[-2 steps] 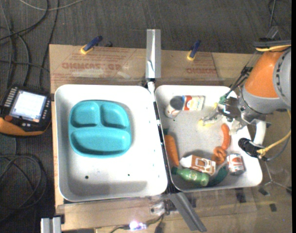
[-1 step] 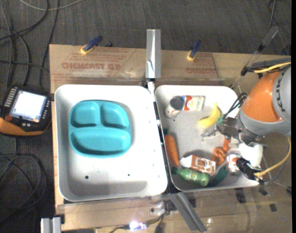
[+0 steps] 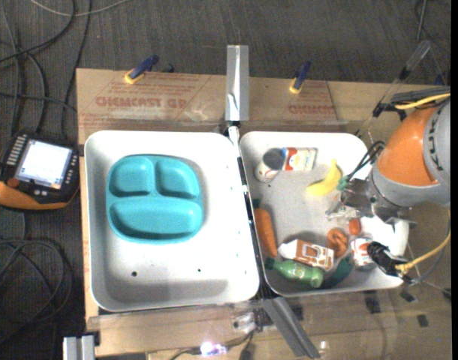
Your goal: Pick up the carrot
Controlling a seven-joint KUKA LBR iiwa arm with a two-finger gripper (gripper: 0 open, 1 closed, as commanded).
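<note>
The carrot is an orange tapered stick. It lies along the left wall of the right bin, running from mid-bin toward the front. My gripper hangs over the right side of that bin, below the arm's orange band, well to the right of the carrot. It sits just beside a yellow banana and above small orange and red items. Nothing can be seen held in it.
The right bin also holds a white labelled container at the back, a small carton and a green bottle at the front, next to the carrot's lower end. The left bin bears a blue divided tray.
</note>
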